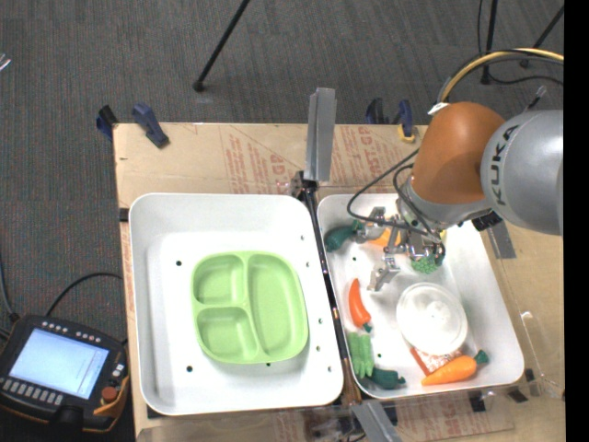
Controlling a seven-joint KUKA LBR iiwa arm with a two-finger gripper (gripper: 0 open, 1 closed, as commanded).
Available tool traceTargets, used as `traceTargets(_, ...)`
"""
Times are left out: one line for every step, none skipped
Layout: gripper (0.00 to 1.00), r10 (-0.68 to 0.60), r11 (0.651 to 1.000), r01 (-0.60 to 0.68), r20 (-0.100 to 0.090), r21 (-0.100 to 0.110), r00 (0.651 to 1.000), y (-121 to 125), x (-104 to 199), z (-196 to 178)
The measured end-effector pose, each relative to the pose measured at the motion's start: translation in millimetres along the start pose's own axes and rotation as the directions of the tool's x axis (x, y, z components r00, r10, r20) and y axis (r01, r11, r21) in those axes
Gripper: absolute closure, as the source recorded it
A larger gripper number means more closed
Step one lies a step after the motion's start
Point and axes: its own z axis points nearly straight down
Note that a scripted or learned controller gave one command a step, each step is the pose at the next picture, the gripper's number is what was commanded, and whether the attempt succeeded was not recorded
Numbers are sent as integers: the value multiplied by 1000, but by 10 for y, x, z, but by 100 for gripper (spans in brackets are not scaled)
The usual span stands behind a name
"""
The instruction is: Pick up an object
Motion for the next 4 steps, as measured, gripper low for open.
traceTargets(0,23,1000,-23,-7,0,1000,-122,1181,12)
traceTargets(0,64,998,-64,-3,0,998,180,960,9)
traceTargets(0,170,985,-170,-11,0,985,-103,-27,-7)
traceTargets(0,118,993,-118,1,1,993,-745,19,-9)
